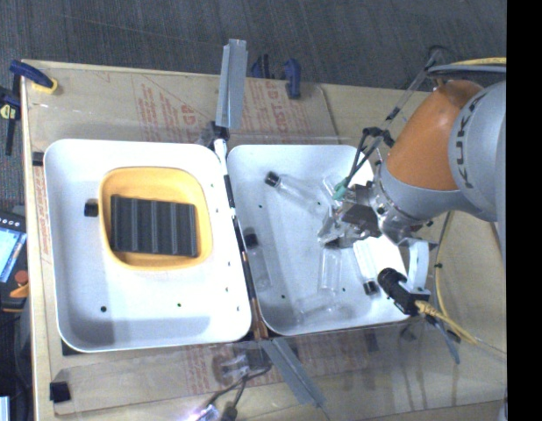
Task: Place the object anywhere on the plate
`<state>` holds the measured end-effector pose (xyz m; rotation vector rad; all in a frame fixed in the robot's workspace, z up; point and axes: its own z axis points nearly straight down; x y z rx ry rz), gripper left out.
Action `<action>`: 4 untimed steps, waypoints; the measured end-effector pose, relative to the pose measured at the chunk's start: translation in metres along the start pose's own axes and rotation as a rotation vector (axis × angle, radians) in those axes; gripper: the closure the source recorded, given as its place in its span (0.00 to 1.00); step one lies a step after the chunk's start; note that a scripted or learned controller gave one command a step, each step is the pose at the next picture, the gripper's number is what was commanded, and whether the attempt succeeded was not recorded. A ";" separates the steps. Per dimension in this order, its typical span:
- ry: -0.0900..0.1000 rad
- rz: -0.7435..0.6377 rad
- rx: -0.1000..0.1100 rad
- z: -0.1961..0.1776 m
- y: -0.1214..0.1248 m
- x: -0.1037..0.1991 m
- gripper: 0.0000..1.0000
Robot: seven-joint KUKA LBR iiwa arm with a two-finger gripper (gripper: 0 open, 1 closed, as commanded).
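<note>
Right now gripper point(334, 228) sits mid right bin point(288, 323) nr clear tube point(293, 187); fingers' state can't tell; yellow plate point(153, 182) left-centre, rim clear

Two bins sit side by side on the tabletop point(122, 103). In the left bin point(65, 305) a plate point(122, 187) lies toward the rear, with a ridged block point(154, 226) on it. The right bin point(288, 318) holds several tubes: one point(288, 187) near the rear, one point(329, 270) mid-bin, and one point(253, 257) along its left wall. The hand point(337, 226) is over the right bin's right half, just above the mid-bin tube.
</note>
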<state>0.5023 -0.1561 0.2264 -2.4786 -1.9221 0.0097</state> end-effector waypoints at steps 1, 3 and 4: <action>0.001 -0.176 -0.005 -0.018 0.030 0.040 1.00; 0.000 -0.593 -0.003 0.035 0.055 0.168 1.00; 0.000 -0.593 -0.003 0.034 0.056 0.168 0.00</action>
